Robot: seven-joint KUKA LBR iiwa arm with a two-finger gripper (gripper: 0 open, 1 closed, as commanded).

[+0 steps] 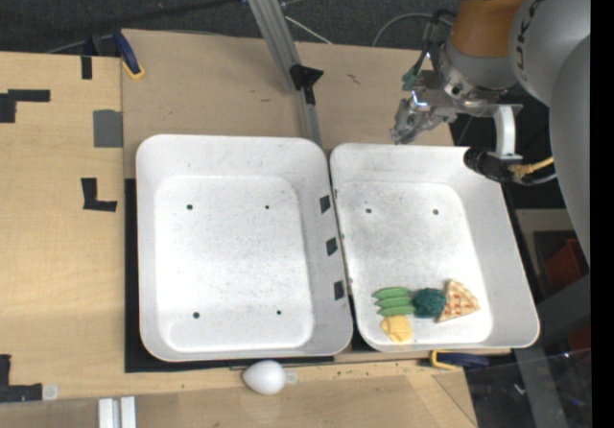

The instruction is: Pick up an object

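From the camera view, the grey arm with its orange band enters at the upper right of the frame, and its two-finger gripper (411, 124) hangs just past the top edge of the right-hand shallow white bin (499, 225), over the bare bench rather than over the bin floor. The tips are small and dark against the bench; whether they are spread or closed I cannot tell, and nothing is seen between them.

The things to pick from all lie together at the lower middle of that same bin, near its bottom edge — a ridged green pea-pod-like toy (390, 297), a dark green broccoli-like lump (429, 301) just right of it, a triangular orange pizza-slice toy (460, 300) touching or nearly touching the lump, and a small yellow piece (397, 327) directly below the pod. They sit so close that their contacts are hard to separate.

The relation that matters: the cluster lies well apart from the gripper, almost straight down the frame and only slightly right. The pod's long axis runs left to right; the pizza slice's runs diagonally, point to the upper left. The left-hand shallow white bin (163, 225) holds nothing to grasp, and a white egg-shaped object (265, 377) rests on the bench below it, outside both bins.
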